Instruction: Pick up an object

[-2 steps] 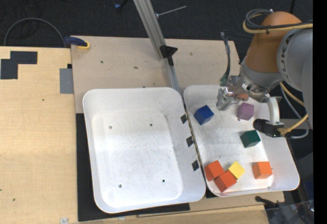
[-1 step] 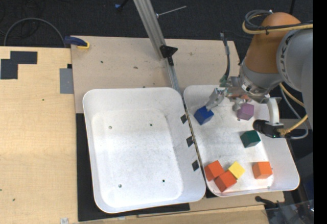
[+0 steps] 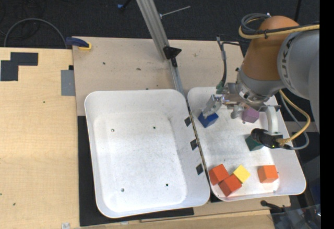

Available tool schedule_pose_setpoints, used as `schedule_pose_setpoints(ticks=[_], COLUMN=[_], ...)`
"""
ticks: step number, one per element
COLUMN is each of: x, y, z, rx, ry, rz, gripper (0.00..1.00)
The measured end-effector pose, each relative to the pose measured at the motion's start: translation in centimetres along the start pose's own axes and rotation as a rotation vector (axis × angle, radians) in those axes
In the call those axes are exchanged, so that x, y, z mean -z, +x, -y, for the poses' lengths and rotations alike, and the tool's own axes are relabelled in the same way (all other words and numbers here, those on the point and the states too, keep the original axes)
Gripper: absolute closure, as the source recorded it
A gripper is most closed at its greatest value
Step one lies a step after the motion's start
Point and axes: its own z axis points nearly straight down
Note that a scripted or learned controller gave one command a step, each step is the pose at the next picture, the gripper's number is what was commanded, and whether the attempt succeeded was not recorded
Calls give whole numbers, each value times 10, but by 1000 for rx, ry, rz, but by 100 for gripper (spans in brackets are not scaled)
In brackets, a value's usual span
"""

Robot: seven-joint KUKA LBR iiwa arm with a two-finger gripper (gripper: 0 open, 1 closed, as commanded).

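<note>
My gripper (image 3: 226, 108) hangs over the back part of the right bin (image 3: 292, 183), open, with bare bin floor between its fingers. A blue block (image 3: 209, 118) lies just left of and below the left finger, touching or nearly touching it. A purple block (image 3: 251, 115) sits close against the right finger. Neither block is between the fingers. Further forward lie a dark green block (image 3: 254, 142), two orange-red blocks (image 3: 219, 173) (image 3: 229, 185), a yellow block (image 3: 241, 173) and an orange block (image 3: 267, 173).
The left bin (image 3: 104, 118) stands beside the right one, with black clips (image 3: 193, 143) along the shared rim. A slanted aluminium bar (image 3: 154, 19) rises behind the bins. Yellow and grey cables (image 3: 292, 136) loop off the wrist over the right bin's edge.
</note>
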Motion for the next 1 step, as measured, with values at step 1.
schedule_pose_setpoints(ticks=[1], x=[-2], y=[75], z=[95], rx=[2], ry=[5], rz=[-2], gripper=[0])
